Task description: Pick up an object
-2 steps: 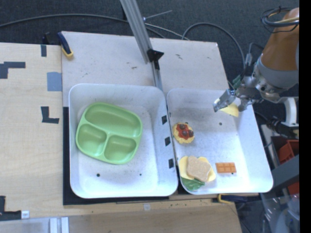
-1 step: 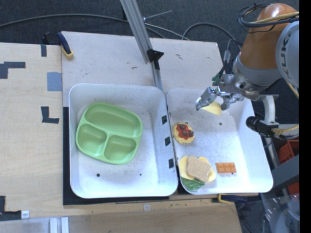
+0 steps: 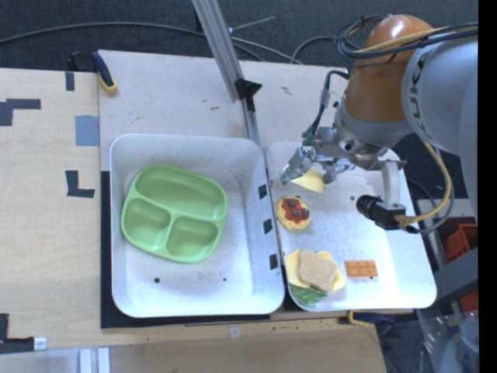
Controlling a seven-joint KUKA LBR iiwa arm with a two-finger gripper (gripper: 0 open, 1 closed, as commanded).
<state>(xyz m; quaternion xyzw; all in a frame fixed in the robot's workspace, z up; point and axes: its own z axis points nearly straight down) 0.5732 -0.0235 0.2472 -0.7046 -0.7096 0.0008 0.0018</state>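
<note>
My gripper [image 3: 311,171] hangs over the back left part of the right bin [image 3: 404,286], its two fingers spread apart and open. A yellow wedge [image 3: 311,183] lies on the bin floor just below and between the fingertips; I see no finger closed on it. In front of it sits a small round pizza piece [image 3: 293,212] with red topping. Near the bin's front left lies a toy sandwich [image 3: 314,271] with lettuce and yellow filling. To its right rests an orange cracker [image 3: 360,268].
The left bin [image 3: 128,286] holds a green divided plate [image 3: 175,212]. A metal post [image 3: 221,41] slants up from the wall between the bins. Black cable fittings [image 3: 378,210] hang from the arm over the right bin.
</note>
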